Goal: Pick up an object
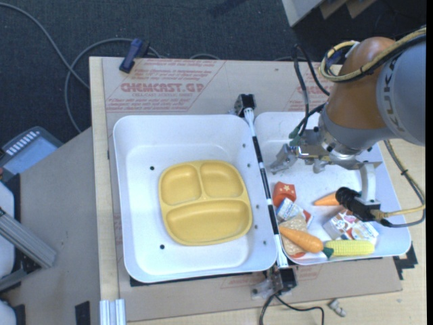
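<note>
arm [365,93] over right bin [270,128] | jaws: width cannot tell | 2 carrots [301,238], corn [348,248], packets heaped near bin's front rim | yellow tray [203,202] in left bin [135,141]

Red print on brown protective sheet [169,87] under bins, seen upside down along far edge: large line reads "CHEMCAST GP"; smaller lines beneath too fine to read. Same red print repeated at right on sheet, partly hidden behind arm, illegible. Small packets [348,227] in right bin with red and white printing, wording too small to make out. No other readable text.
</note>
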### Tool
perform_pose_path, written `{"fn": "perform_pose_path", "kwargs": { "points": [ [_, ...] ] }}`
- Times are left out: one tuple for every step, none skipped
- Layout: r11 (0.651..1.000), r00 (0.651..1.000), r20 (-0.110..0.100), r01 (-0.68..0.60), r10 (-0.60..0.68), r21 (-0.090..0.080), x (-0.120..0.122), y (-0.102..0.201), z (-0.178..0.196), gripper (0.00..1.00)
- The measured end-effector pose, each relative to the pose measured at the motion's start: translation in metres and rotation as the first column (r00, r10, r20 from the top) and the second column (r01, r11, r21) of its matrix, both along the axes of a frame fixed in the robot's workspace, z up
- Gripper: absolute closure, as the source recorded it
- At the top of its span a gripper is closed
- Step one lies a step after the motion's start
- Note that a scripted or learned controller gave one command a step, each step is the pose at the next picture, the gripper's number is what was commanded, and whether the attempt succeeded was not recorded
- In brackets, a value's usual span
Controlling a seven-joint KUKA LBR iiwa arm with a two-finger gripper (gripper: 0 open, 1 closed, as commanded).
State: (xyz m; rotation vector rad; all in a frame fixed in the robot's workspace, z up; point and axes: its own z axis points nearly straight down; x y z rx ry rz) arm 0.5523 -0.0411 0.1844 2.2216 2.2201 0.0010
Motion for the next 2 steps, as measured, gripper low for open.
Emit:
{"fn": "perform_pose_path", "kwargs": {
  "points": [
    [1.0, 1.0, 0.0, 0.0, 0.0, 0.0, 0.0, 0.0, 0.0, 0.0],
    [1.0, 1.0, 0.001, -0.002, 0.002, 0.0, 0.021, 0.005, 0.0, 0.0]
  ]
}}
